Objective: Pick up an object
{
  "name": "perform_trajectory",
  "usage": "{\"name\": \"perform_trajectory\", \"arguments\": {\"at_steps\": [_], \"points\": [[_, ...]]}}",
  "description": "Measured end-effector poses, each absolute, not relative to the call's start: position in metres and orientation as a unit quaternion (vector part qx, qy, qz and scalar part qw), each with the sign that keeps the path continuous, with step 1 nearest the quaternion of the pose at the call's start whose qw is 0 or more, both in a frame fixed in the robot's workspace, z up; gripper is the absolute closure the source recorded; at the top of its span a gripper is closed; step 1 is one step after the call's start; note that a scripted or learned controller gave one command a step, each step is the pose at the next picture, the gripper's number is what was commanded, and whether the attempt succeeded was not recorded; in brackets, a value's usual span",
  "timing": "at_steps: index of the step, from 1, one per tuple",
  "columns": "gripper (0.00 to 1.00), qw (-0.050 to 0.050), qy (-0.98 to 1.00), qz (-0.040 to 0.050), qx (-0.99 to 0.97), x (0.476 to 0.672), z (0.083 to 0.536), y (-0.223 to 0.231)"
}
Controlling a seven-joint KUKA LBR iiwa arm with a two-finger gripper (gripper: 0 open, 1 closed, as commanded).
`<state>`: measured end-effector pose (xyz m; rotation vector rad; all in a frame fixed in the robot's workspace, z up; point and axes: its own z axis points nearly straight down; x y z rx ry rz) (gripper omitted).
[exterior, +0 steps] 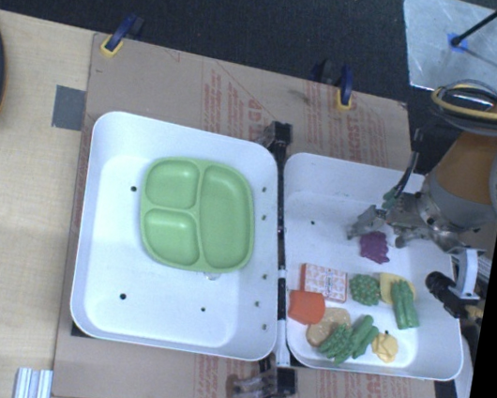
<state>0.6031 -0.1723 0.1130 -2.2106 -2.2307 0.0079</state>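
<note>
A fixed camera looks down at a slant on a bench holding two shallow white bins side by side. The left bin (96, 309) holds a pale green divided plate (198, 215) with three compartments. The right bin (327, 183) holds a cluster of toy food along its near edge: a red block (307, 306), a pink-and-white wafer-like piece (324, 281), a green broccoli-like piece (365, 289), green pods (349, 339), a green cucumber-like piece (406, 305), and small yellow pieces (385, 346).

A purple object (375, 248), possibly a bunch of grapes, lies apart from that cluster, nearer the bin's middle. The grey arm with its orange band reaches in from the right, and its gripper (385, 222) hangs just above and beside the purple object with its fingers spread apart, nothing between them.

The purple piece looks like the likely target. To grasp it well, the gripper should centre over it so one finger lands on each side, descend until the tips reach the bin floor, then close. Its isolation helps; no neighbouring toy should interfere.
</note>
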Motion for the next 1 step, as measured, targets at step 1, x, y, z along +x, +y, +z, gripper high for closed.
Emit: {"name": "perform_trajectory", "arguments": {"at_steps": [1], "points": [[0.0, -0.002, -0.707, 0.0005, -0.707, 0.5999, 0.1556, -0.2146]]}}
